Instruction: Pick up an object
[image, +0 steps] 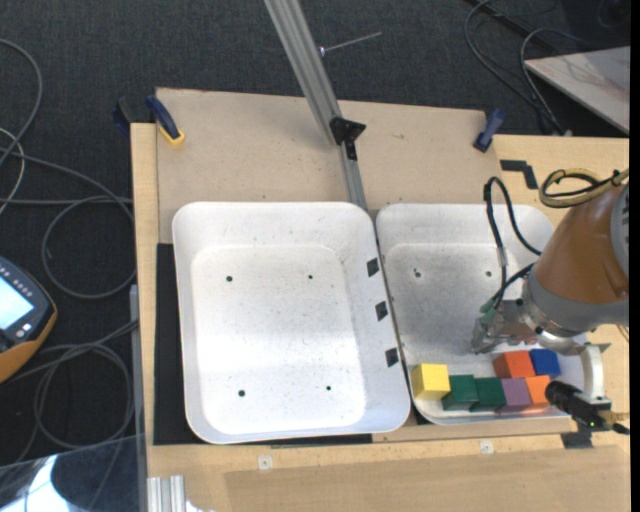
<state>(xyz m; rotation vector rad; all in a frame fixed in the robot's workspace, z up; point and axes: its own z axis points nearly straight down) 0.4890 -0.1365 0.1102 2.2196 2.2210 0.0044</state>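
Tool (492, 330): low inside the right bin (440, 262), hanging from the orange-banded wrist that comes in from the view's right. It sits just above and to the left of the block cluster. Whether it is released or clenched I cannot tell; the wrist housing and the slant of the camera hide that part.

Blocks: all packed along the near wall of the right bin, toward its near right corner. Yellow block (432, 378) at the left end, slightly apart. Green blocks (474, 392) next, then a purple block (516, 393), with a red block (517, 364), blue block (545, 361) and orange block (539, 388) behind and beside, touching one another. Likely heaped there because the bin floor slopes or things were dropped at that end.

Left bin (200, 240): white floor, dark specks.

Judgement: tool is positioned for a descent on the cluster's rear edge, nearest the red block. Tight packing leaves little room beside any block; the yellow one looks the easiest target. Nothing seen lifted; pick not yet done.
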